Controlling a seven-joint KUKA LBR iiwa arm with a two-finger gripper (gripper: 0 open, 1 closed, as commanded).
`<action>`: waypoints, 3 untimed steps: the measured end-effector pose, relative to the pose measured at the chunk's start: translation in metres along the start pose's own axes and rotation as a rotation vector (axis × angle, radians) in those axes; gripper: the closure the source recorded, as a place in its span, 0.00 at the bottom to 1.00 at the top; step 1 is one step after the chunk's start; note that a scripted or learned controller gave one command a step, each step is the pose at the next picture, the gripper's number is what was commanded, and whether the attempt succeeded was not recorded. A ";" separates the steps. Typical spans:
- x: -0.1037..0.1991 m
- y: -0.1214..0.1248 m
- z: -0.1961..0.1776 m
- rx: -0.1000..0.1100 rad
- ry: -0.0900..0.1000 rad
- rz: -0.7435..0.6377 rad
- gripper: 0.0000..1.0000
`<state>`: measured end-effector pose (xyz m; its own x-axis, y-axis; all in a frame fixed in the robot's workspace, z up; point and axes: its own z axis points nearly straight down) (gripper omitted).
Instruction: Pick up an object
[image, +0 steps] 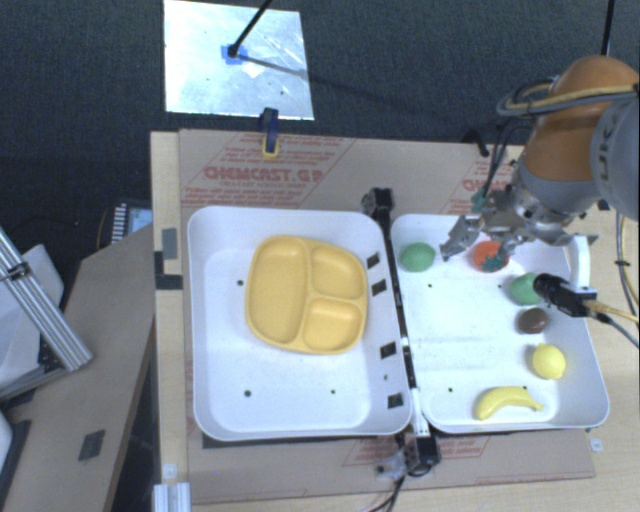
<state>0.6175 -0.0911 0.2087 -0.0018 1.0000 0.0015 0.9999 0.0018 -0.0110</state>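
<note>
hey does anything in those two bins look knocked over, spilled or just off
Nothing stands out. The yellow divided plate lies flat in the left bin, slightly turned to the bin's edges. In the right bin, the banana, lemon and brown piece lie apart, unspilled. The gripper is over the orange item.
</note>
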 end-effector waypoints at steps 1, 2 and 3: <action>0.000 0.003 -0.007 -0.012 -0.001 -0.002 0.00; -0.004 0.012 0.048 -0.010 -0.002 0.001 0.00; -0.003 0.011 0.089 -0.010 -0.001 0.002 0.00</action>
<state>0.6276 -0.0937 0.1193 0.0001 1.0000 0.0000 1.0000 -0.0001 -0.0012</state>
